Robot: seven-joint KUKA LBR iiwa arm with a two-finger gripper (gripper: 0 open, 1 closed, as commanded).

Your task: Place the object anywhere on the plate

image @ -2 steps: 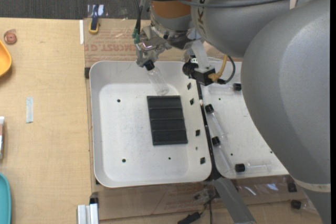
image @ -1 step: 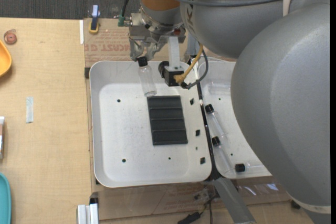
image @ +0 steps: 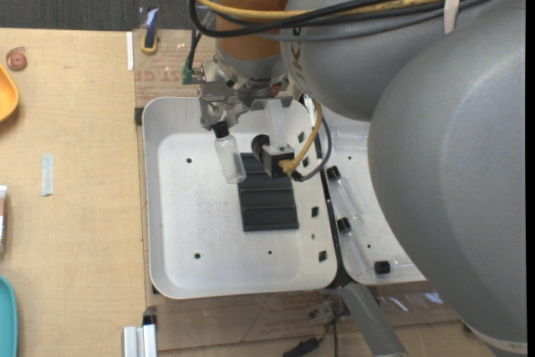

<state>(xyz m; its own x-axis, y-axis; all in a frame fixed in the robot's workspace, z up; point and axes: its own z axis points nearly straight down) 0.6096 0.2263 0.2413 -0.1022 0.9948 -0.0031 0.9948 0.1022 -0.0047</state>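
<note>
Small clear bottle (image: pixel 228 156) with a black cap lies in the left white bin (image: pixel 171 180) beside a black ribbed plate (image: pixel 268 198), right under the gripper (image: pixel 224 114), whose grip I cannot tell.

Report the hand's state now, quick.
Hand: over the left bin, right above a small clear bottle; open or closed cannot be told.
</note>
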